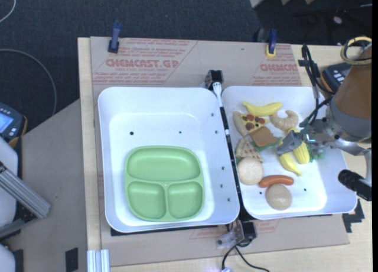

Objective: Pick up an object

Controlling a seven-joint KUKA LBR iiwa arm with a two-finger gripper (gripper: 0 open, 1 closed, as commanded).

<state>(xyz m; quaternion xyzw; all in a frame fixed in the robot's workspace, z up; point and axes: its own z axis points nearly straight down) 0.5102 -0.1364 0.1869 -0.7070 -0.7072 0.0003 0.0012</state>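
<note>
Gripper (pixel 293 143) hovered low in right bin (pixel 336 201) over toy corn cob (pixel 302 153); finger state couldn't be told. Corn looked light, rigid, slick plastic; best pinched across its middle.

The arm (pixel 356 102) was cut off by the right edge of the frame; the gripper (pixel 293 142) lay low among the toy food, its fingertips too small and cluttered to read; it covered part of the yellow corn (pixel 302 154) and hid most of a green piece (pixel 319 153); the right bin (pixel 331 197) ran under the arm at its far side.
</note>
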